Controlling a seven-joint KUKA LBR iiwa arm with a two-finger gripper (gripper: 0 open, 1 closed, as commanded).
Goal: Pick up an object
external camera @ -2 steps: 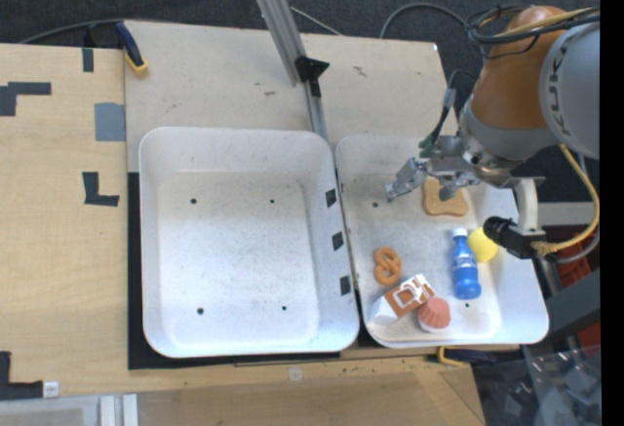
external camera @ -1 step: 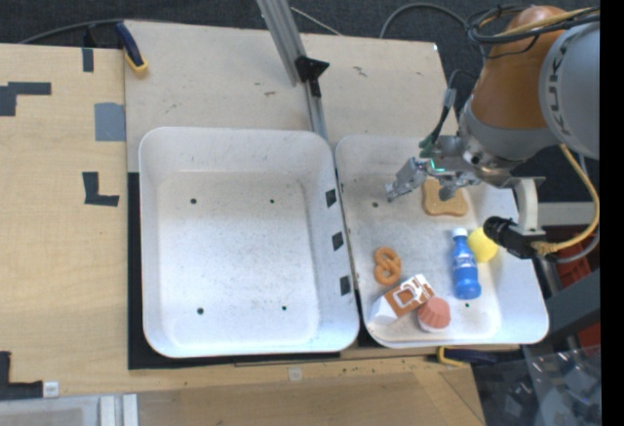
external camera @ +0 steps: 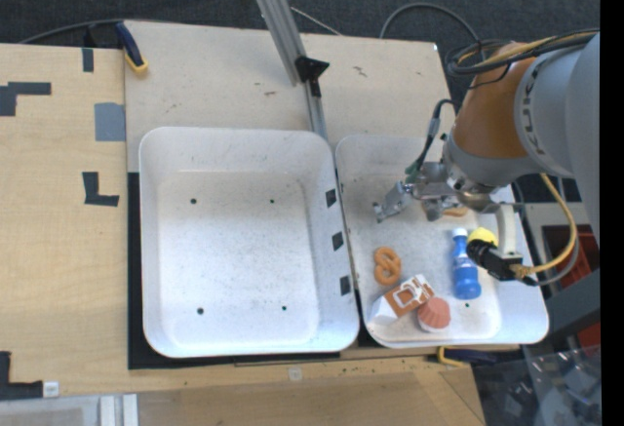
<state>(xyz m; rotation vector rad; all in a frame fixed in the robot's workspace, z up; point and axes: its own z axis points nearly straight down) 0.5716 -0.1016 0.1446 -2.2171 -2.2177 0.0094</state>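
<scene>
The grey arm with its orange band (external camera: 497, 117) reaches in over the right-hand shallow white plastic bin (external camera: 366, 161); the larger left-hand white bin (external camera: 156, 161) sits touching it. The two-finger metal gripper (external camera: 390, 207) hangs above the right bin's middle, and whether it is open or closed I cannot tell; nothing shows between its tips. Candidates for picking lie toward that bin's near edge: a blue plastic bottle with a white cap (external camera: 465, 268) by the right wall, an orange-and-white boxy toy (external camera: 409, 295), a reddish rounded object (external camera: 435, 315) at the near edge, and a small orange pretzel-shaped piece (external camera: 387, 264). By my judgement nothing is picked yet; descent, grasp and lift remain.
</scene>
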